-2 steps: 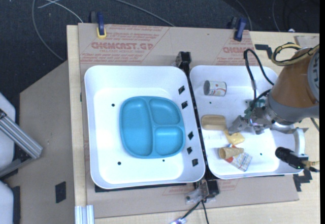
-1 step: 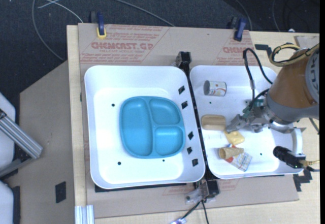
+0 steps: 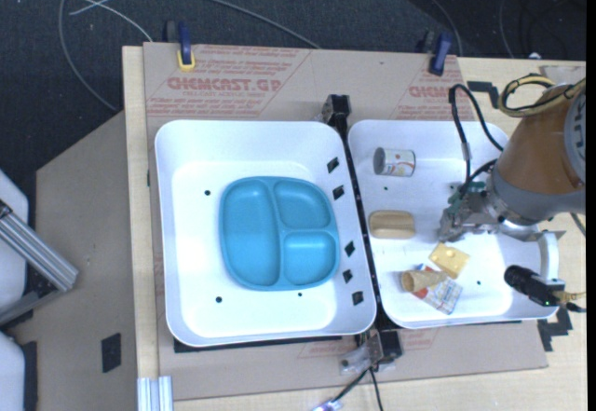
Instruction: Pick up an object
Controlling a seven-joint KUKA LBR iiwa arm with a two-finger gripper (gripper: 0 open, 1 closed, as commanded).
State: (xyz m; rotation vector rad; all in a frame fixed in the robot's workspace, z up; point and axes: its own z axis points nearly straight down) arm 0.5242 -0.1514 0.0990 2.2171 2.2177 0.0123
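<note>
The right bin [image 3: 484, 302] holds several small items. A small cylindrical can [image 3: 394, 161] lies on its side at the back left. A tan oblong piece [image 3: 392, 225] rests near the bin's left wall. A yellow block [image 3: 451, 260] and a crumpled packet [image 3: 432, 287] lie toward the front. My gripper [image 3: 456, 221] hangs low over the middle of the right bin, just right of the tan piece and just above the yellow block. Nothing shows between its tips.
The left bin [image 3: 182, 213] carries a blue divided plate [image 3: 278, 232]. A black divider with clips [image 3: 346, 213] runs between the bins. The arm's orange band [image 3: 540, 153] covers the right bin's right side. Black cables [image 3: 461, 125] loop behind it.
</note>
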